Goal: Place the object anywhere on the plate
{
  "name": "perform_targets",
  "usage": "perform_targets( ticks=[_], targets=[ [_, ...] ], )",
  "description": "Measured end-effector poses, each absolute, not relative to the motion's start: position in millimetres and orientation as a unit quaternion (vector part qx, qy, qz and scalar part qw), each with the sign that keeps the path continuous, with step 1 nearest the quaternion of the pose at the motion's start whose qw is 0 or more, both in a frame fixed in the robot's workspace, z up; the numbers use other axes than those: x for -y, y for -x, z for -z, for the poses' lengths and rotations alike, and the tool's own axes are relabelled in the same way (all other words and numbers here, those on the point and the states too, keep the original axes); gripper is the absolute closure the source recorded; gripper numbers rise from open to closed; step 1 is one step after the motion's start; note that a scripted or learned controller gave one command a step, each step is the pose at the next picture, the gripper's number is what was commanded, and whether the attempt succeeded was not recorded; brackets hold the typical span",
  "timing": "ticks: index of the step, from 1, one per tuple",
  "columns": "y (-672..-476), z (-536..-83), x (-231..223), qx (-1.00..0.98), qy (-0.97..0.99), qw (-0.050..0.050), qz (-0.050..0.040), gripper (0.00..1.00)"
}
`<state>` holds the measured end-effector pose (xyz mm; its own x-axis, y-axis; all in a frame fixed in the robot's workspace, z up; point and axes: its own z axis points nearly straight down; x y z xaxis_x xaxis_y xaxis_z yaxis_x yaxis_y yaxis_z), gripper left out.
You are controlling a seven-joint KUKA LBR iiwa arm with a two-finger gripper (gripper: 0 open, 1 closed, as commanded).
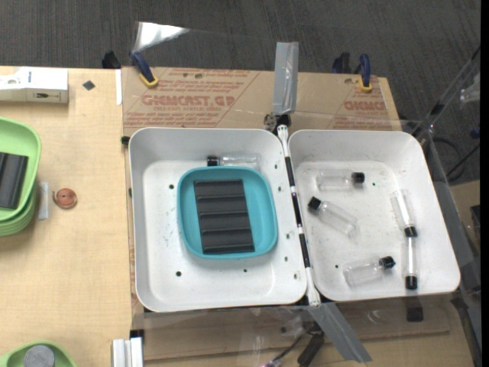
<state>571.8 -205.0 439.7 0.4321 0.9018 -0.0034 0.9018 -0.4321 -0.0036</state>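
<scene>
Two shallow white bins are carried side by side on the table [84,281], and the teal plate [227,212] in the left bin [153,274] is taken as the landmark. The plate bears a dark ribbed insert [224,215] at its centre. Several clear vials with black caps are seen: one [231,160] lies just beyond the plate's far edge in the same bin, close to the rim but apart from it, and five more are scattered in the right bin [428,159], well to the right of the plate, among them one [341,180] nearest the far side, one [332,212] closest to the plate, two [403,215] [411,269] along the right wall and one [367,271] toward the near side. Which vial is meant as the task's thing cannot be told. Each is judged light, rigid, smooth and slippery, apt to roll on its round body, and possibly fragile if made of glass; it is best taken across the middle of the barrel, with the fingers set square to its long axis. The state of the end effector cannot be told, nor can its position relative to any vial be given. The placing on the plate is judged not yet begun
</scene>
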Motion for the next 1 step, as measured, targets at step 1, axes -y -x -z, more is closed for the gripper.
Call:
perform_targets(
  ticks=[1],
  targets=[
    [-571.8, -439.7, 205.0, 0.533, 0.846, 0.001, -0.0024, 0.0]
  ],
)
